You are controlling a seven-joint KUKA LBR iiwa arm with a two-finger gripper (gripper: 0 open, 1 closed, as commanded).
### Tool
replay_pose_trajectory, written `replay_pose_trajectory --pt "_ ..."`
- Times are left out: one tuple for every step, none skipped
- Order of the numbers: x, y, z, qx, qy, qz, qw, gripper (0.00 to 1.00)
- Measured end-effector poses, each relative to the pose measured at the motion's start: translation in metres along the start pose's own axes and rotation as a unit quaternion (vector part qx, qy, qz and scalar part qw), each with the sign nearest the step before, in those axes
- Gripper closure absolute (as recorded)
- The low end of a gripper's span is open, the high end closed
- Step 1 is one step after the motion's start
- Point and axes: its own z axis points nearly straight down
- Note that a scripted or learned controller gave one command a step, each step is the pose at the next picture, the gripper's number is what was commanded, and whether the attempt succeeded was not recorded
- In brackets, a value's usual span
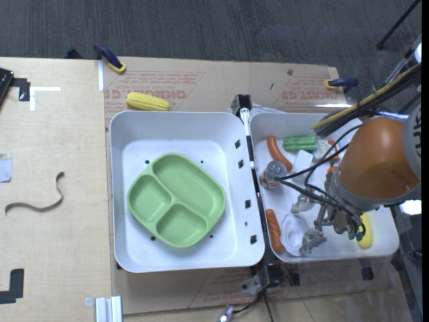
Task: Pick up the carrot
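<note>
1. Table (pixel 53 133): light wood surface. A brown cardboard sheet (pixel 201 86) lies under both bins and carries red printed lettering. The lettering is too faint and skewed to read with confidence.
2. Left bin (pixel 134 247): white and shallow, set near the middle of the table. It contains a green three-compartment plate (pixel 176 199), which lies flat.
3. Right bin (pixel 385 247): white, placed directly against the right side of the left bin, at the right edge of the table.
4. Carrot (pixel 273 225): orange, lying in the right bin along its left wall, toward the near edge of the table.
5. A second orange elongated item (pixel 278 153) lies in the same bin, toward the far edge. A green vegetable (pixel 299 143) sits just beside it.
6. A small metal can (pixel 273 173) stands between the two orange items. No label on it can be read.
7. A yellow item (pixel 364 237) lies near the right wall of the right bin, partly covered by the arm.
8. Pincer (pixel 314 237): positioned over the near part of the right bin, right of the carrot and apart from it. Whether its fingers are apart or together cannot be told; cables obscure them.
9. Arm (pixel 375 159): its orange band covers the right portion of the right bin.
10. A yellow corn cob (pixel 148 101) lies on the cardboard, beyond the far left corner of the left bin.
11. Blue clamps (pixel 110 57) hold the cardboard at the far edge.
</note>
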Motion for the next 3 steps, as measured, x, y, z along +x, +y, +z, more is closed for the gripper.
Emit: replay_pose_trajectory --pt "-0.004 0.001 -0.010 0.001 -0.008 -0.001 1.0000 1.00" --pt "-0.001 -0.053 0.000 0.000 -0.001 -0.013 0.9999 1.00" --pt "-0.001 -0.052 0.000 0.000 -0.001 -0.013 0.9999 0.00"
